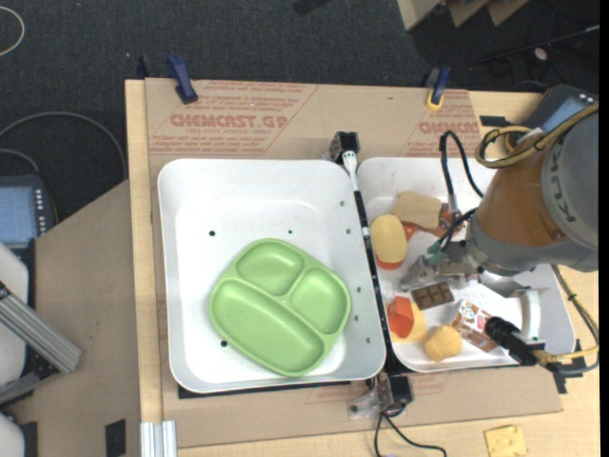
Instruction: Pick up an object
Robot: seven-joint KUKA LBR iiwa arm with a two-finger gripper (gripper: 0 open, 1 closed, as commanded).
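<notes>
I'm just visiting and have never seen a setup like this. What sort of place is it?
Most likely a robotics lab or test bench. A grey and orange robot arm reaches over two white bins, one holding a green divided plate, on a clamped board with loose cables around.

Green divided plate (279, 305), left bin (186, 246)
</notes>
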